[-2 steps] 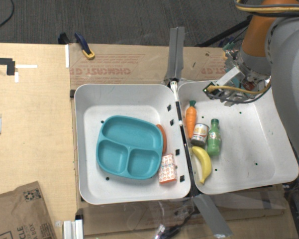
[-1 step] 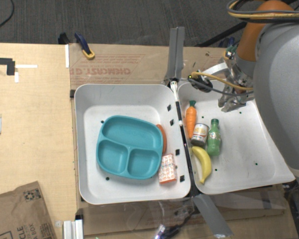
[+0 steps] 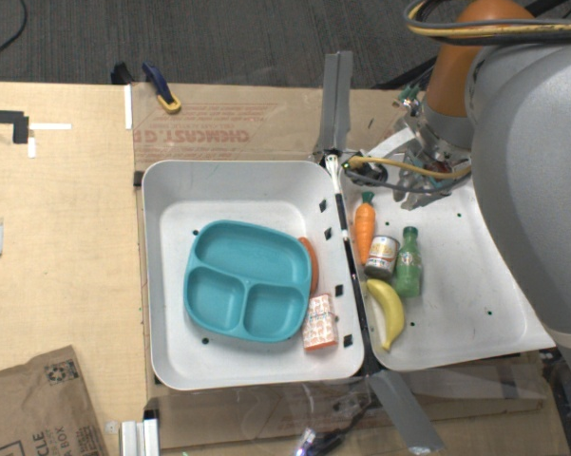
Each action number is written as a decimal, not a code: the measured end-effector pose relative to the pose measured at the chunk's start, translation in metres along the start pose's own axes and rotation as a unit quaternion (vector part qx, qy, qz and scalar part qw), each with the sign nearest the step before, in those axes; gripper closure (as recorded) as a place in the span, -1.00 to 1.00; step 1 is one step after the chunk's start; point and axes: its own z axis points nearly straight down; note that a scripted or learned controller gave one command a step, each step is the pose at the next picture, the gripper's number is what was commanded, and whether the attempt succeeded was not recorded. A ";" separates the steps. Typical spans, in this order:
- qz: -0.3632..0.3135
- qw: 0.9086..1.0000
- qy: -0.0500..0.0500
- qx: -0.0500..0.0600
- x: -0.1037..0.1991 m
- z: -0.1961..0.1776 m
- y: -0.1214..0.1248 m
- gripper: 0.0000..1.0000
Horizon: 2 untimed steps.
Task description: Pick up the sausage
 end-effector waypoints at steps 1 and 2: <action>0.005 1.000 0.000 0.000 -0.017 0.000 0.034 -1.00; 0.096 0.995 0.002 0.000 -0.030 -0.160 0.030 -1.00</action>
